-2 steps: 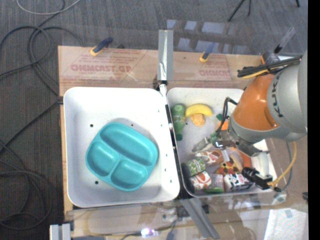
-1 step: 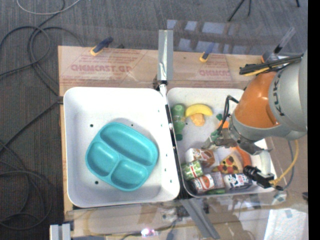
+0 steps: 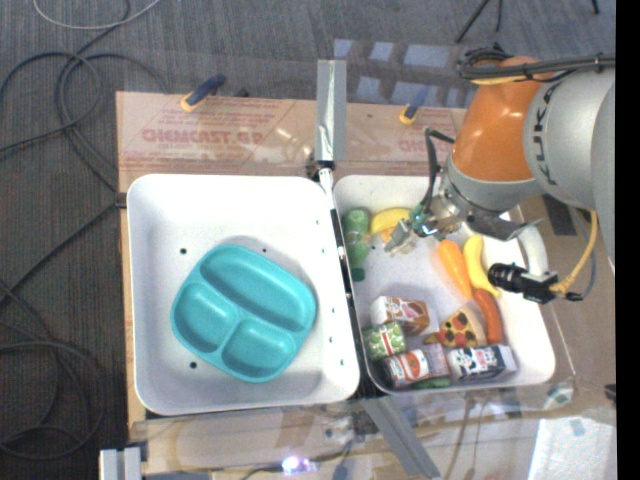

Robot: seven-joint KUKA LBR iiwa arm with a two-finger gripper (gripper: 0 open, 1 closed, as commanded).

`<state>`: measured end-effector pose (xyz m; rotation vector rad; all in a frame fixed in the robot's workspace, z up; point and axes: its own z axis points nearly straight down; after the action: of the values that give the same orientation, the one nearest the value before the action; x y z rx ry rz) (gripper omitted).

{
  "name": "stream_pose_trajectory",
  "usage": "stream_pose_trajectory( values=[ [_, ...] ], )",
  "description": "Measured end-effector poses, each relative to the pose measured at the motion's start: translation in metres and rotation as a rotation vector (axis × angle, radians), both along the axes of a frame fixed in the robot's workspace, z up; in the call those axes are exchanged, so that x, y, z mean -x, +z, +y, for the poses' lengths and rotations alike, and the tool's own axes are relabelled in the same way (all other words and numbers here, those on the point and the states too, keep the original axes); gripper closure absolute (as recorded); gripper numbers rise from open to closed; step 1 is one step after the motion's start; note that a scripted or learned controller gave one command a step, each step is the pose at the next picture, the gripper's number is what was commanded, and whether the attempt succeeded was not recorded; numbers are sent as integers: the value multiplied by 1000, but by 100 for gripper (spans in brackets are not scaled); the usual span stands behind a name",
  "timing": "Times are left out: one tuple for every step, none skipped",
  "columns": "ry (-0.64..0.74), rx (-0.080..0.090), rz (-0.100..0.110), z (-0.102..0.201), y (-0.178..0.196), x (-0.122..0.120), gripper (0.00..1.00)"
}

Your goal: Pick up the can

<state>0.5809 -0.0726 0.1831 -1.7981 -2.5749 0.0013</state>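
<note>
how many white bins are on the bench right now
2. The left bin holds a teal divided plate; the right bin holds the food items, with the gripper over its far end.

Can wedged between cartons, pizza slice and bin wall.

Red-labelled can lying sideways near bin's front
</note>
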Motion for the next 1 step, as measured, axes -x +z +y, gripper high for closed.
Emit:
stream_pose_trajectory(
  values=[
    [0, 0, 0, 0, 0, 0, 0]
  ],
)
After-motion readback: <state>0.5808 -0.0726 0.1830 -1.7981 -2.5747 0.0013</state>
